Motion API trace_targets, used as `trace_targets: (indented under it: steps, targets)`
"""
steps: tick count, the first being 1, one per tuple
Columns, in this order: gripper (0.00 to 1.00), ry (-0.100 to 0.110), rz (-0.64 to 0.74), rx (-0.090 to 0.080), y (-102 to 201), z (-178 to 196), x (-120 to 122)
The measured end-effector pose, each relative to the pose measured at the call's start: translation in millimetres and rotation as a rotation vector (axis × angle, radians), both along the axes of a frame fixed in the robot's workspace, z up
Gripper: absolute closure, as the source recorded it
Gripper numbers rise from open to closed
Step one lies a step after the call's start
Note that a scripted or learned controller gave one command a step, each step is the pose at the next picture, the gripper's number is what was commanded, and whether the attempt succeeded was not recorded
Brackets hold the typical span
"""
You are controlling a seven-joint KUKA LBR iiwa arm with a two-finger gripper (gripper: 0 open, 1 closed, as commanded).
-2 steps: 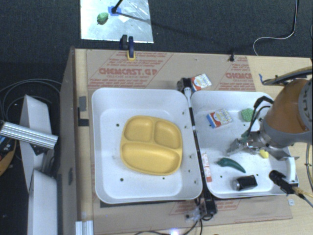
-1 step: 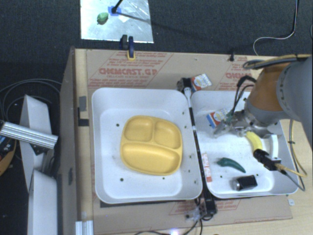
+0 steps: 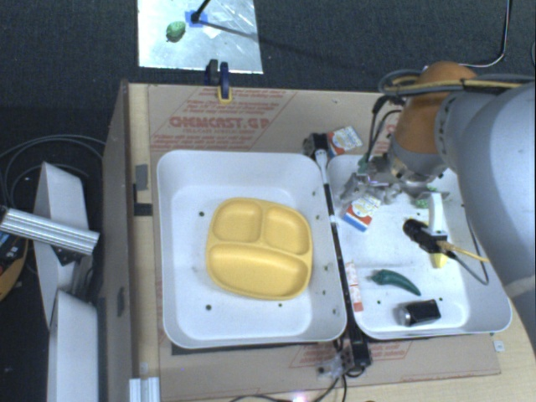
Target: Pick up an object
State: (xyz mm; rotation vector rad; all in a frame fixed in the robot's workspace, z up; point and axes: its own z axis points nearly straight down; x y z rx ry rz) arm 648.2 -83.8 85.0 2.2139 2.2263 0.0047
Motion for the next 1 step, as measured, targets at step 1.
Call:
trace_targets:
  steps: [1]
  targets:
    - [1.00,-0.002,0.004,-0.002,-1.4,10.9,0.5]
